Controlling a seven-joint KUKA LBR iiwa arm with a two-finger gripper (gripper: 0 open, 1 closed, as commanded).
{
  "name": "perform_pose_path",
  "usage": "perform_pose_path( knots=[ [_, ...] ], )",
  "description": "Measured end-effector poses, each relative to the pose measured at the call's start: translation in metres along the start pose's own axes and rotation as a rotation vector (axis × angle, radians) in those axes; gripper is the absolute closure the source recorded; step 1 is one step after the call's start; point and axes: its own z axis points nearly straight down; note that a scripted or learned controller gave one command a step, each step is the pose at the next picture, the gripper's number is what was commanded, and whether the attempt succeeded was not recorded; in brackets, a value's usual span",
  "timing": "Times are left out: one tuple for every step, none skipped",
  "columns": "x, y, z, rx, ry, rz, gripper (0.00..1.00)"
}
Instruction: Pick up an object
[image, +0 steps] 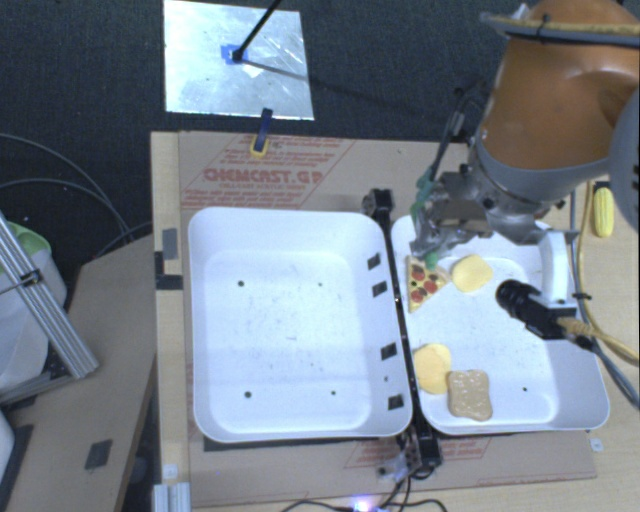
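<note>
Tan bread slice (469, 394) and yellow round piece (433, 367) nearest camera, well below gripper (432, 243). Pizza slice (424, 281) just beneath gripper, top end hidden by it. Yellow lump (471, 273) just right. Gripper grip state unreadable, fingers lost in wrist clutter. Arm's orange band (560, 85) cropped by top edge.

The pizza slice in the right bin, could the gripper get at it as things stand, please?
Probably yes: the gripper hangs just above the pizza slice, whose top lies uncovered, though the bin wall runs close beside it.
</note>
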Motion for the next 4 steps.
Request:
perform_pose_path(
  knots=[
    [-0.003,0.0,0.001,0.002,-0.002,0.006,0.0],
    [0.061,0.026,0.132,0.015,-0.002,0.0,0.0],
    [0.075,0.111,0.303,0.003,-0.002,0.004,0.0],
    [0.066,-0.04,0.296,0.016,-0.002,0.009,0.0]
  ],
)
